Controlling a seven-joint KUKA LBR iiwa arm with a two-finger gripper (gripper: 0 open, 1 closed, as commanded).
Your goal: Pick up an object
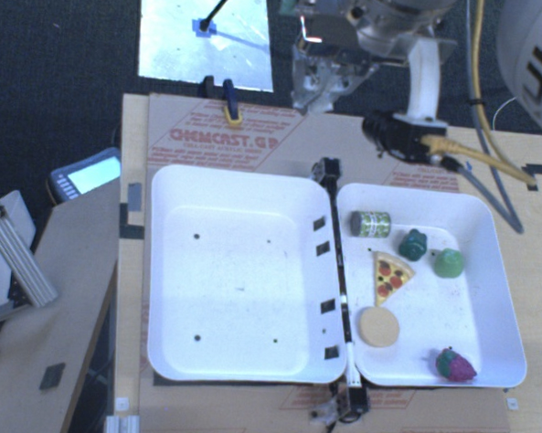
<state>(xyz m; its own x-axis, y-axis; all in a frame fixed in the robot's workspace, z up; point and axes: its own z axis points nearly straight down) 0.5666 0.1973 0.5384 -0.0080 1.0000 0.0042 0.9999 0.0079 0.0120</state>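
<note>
White right bin [497, 271] holds six small toys; the gripper [320, 86] hangs above, whether its jaws are spread I cannot tell.

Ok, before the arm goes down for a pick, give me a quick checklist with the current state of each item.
1. Objects available in the right bin: ok; the can, pizza slice, round cookie, two green pieces and the purple piece all lie there.
2. Hand above the bins: ok; it hangs past the far edge.
3. Hand carrying nothing: cannot tell.
4. Target spaced from neighbours: ok for the cookie, not ok for the green pieces, which sit close together.
5. Yellow cable out of the bin: ok.
</note>
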